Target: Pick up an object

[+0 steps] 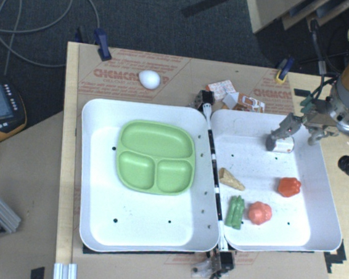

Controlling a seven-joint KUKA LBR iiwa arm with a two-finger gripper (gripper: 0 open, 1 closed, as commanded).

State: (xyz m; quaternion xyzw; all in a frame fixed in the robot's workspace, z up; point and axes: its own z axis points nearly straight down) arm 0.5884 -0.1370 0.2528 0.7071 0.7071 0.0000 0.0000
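camera view: end effector [281, 141] sits low at the back of the right bin [325, 182]; its opening cannot be told. 4 objects lie untouched toward the front: wedge [231, 179], green piece [235, 211], 2 red pieces [260, 212]. no pick achieved yet.

We count two white bins [91, 220] [313, 234], one green divided plate [156, 157], two red items [288, 187] [259, 213], one green vegetable [235, 211], one tan wedge [231, 180], one white egg [148, 78], and two clamps [101, 43] [285, 69] on the tabletop.
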